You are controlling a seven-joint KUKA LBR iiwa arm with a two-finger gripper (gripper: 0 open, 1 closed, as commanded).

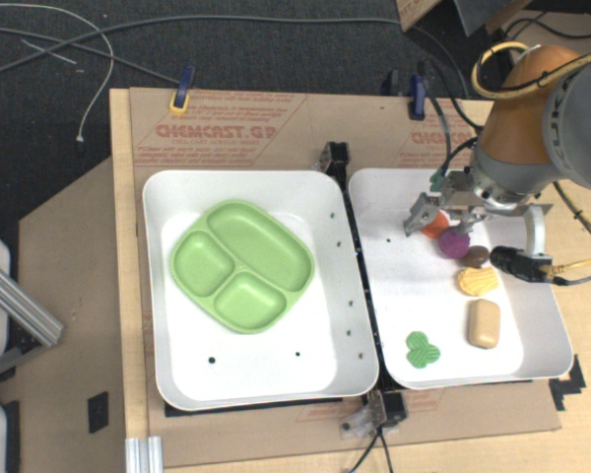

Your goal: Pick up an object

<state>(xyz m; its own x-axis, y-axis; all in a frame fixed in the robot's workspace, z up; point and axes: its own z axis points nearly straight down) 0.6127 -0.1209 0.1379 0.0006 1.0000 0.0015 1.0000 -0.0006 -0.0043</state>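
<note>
Gripper (435, 215): upper part of right bin (394, 264), fingers look spread, nothing seen clamped.
Targets: orange piece (435, 228) and purple piece (455, 243) touching, right at the fingertips.
Risk: crowding; fingers may nudge purple aside or catch both.

Two white bins (261, 387) are seen, one green divided plate (241, 264), and six small toy foods (483, 322).

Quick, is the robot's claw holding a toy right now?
Gripper: low in the right bin beside an orange toy; a grasp cannot be told.
</note>
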